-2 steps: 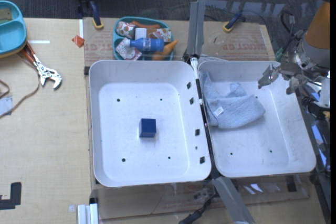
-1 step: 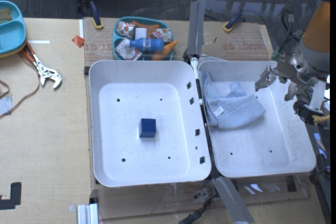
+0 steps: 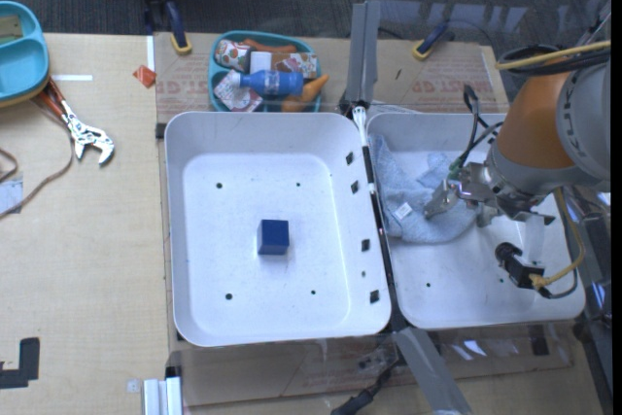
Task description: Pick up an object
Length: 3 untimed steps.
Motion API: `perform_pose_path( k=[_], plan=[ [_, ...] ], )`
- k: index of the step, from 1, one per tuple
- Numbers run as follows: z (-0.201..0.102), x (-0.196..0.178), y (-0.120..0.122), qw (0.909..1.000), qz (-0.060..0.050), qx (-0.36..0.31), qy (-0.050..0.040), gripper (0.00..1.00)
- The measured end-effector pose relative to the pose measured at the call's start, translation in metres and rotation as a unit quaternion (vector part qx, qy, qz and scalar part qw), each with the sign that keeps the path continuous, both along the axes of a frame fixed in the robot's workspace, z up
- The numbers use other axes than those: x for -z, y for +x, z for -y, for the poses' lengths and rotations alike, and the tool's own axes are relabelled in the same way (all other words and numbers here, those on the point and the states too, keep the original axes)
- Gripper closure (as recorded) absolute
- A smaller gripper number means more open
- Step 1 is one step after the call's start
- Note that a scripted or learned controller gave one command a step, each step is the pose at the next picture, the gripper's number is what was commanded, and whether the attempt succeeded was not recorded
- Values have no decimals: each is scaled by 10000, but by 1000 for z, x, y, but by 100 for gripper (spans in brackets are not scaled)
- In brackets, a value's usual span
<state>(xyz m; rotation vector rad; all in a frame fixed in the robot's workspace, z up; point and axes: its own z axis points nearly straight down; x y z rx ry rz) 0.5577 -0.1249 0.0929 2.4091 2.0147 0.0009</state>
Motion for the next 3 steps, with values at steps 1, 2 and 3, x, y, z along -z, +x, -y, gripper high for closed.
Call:
perform_pose_path(
  k=[1, 2, 3],
  plan=[
    [78, -63, -13, 9971, -14, 756, -5, 0],
    [10, -2, 3, 9976, 16, 694, 0, 0],
    [81, -26, 7, 9988, -3, -488, -8, 0]
  ],
)
